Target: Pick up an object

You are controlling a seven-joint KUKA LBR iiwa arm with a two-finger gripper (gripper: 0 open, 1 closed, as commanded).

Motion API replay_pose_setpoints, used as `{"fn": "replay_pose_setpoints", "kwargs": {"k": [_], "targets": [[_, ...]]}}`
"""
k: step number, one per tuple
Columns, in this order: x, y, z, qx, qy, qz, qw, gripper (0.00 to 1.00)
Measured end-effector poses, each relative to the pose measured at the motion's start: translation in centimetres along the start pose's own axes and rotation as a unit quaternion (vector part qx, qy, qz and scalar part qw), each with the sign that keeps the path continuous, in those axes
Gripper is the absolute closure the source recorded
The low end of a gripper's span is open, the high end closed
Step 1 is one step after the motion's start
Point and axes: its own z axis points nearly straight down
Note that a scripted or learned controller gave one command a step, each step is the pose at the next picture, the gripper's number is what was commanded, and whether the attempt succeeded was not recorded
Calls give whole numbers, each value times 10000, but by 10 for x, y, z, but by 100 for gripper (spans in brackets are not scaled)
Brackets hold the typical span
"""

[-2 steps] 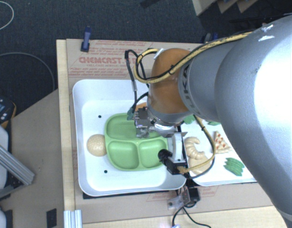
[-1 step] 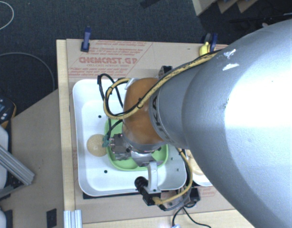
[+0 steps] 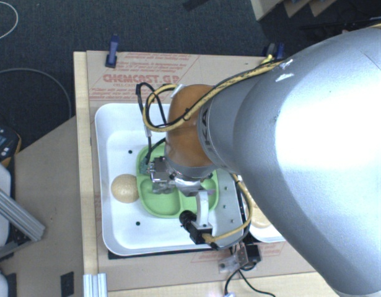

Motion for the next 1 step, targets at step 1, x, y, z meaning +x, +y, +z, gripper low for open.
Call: {"fn": "replay_pose_setpoints", "kwargs": {"k": [1], "targets": [[48, 96, -200, -190, -11, -13, 9998, 100]]}}
